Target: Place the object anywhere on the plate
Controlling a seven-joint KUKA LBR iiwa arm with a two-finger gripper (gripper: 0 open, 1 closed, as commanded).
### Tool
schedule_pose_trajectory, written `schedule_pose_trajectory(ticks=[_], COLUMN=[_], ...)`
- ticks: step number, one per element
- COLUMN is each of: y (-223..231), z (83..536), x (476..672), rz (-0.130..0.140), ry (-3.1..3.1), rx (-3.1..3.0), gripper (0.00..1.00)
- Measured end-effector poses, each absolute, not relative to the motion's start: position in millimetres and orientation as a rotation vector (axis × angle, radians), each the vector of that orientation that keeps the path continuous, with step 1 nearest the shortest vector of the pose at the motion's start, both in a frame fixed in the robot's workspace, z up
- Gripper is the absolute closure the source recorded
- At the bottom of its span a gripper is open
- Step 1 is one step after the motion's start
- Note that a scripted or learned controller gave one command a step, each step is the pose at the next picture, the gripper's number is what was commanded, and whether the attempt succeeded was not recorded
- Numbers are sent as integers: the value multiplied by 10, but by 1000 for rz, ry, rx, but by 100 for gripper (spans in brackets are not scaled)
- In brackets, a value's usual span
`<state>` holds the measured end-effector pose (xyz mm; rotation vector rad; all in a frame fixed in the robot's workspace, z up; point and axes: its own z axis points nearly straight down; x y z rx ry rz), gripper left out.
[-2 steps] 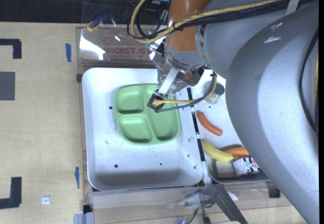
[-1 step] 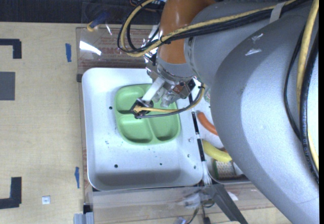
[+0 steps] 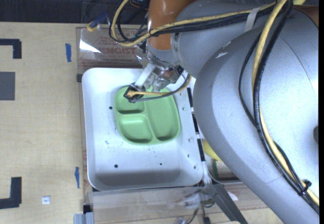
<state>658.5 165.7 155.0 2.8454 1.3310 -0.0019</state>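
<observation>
Grey metal is crowding the right side of the camera view, where the two-finger gripper [image 3: 156, 80] is hanging low over the far edge of the pale green plastic plate [image 3: 164, 116]. Seen from above, its wrist is hiding the tips, so I cannot tell whether it is open or closed, or whether it is carrying any object.

The plate, a rounded square divided into three compartments, is lying flat in the shallow white plastic bin [image 3: 96, 126], toward the far half of the bin floor. A few small dark specks [image 3: 116, 166] are dotting the white floor nearer the camera.

Above the gripper, the orange band [image 3: 169, 0] is sitting under loops of yellow cable [image 3: 121, 20], and the thick grey arm [image 3: 263, 96] is reaching in from the right. The bin is resting on a light wooden bench [image 3: 40, 126] carrying strips of blue tape [image 3: 68, 51] and black tape marks [image 3: 15, 48].
</observation>
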Motion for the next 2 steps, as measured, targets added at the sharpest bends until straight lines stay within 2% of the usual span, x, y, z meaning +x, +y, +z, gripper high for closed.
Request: schedule_pose_trajectory(ticks=[1,2], y=[1213,1262], z=[1122,1143], x=[6102,6115], rz=[-5,8], ry=[1436,1444], rx=[2797,2796], gripper=[100,0])
